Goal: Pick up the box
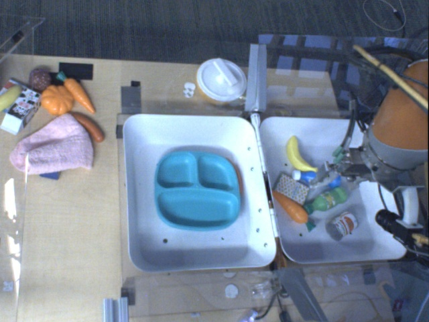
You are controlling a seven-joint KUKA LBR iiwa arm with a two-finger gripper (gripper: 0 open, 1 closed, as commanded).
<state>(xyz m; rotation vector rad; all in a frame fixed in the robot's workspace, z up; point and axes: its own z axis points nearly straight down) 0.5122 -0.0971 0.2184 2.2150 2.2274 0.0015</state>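
Fingers [333,174] hung low in the right bin [375,250], among the clutter; whether they were spread or closed could not be made out. The box [292,187], grey and speckled, lay just beside them at eight o'clock, between the banana [297,155] at its twelve and the carrot [291,207] at its six. A green bottle [328,198] and a small can [342,225] lay at the fingers' six. The left bin [144,240] held a blue divided tray [198,190]. Both bins sat on a pale wooden table [60,247], grey carpet [167,12] beyond.
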